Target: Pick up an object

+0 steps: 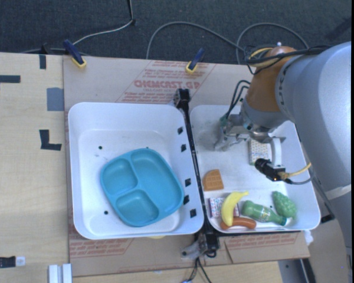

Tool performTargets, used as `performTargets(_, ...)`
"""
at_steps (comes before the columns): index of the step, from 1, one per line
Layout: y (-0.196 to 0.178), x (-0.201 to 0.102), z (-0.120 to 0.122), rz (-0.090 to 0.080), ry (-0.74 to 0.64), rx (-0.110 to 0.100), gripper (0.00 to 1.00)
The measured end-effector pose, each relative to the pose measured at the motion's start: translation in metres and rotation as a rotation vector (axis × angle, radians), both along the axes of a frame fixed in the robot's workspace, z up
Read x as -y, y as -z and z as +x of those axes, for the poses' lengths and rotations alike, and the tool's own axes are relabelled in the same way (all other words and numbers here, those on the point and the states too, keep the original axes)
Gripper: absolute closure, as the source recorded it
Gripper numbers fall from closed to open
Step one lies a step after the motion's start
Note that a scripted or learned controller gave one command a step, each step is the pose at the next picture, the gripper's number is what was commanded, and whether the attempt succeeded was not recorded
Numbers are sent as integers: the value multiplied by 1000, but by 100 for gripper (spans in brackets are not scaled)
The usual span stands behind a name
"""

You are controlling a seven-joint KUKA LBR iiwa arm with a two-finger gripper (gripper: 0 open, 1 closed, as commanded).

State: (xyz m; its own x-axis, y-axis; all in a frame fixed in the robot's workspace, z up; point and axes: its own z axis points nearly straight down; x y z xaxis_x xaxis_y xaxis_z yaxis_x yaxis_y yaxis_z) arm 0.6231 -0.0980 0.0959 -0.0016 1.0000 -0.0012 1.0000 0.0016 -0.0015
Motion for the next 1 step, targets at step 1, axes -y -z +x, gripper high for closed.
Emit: performTargets(1,1,0,0,0,0,-1,0)
